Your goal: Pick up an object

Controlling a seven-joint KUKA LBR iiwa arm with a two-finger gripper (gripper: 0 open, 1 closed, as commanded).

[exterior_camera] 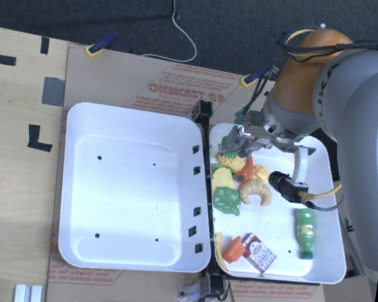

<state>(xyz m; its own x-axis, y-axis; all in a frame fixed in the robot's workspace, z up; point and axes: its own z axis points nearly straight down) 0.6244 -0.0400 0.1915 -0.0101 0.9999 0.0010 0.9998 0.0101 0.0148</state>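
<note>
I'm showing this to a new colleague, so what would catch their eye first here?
First the big grey arm with its orange band, reaching in from the right, its gripper low over a heap of toy food in the right bin. Then the green bottle lying apart, nearer that bin's right wall.

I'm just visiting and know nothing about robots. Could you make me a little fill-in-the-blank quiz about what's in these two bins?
1. All the toys lie in the ____ bin.
2. The bottle near that bin's right wall is ____ in colour.
3. The gripper hangs over the pile at the bin's ____ end.
4. The croissant lies to the ____ of the bottle.

Missing words: right; green; far; left
</note>
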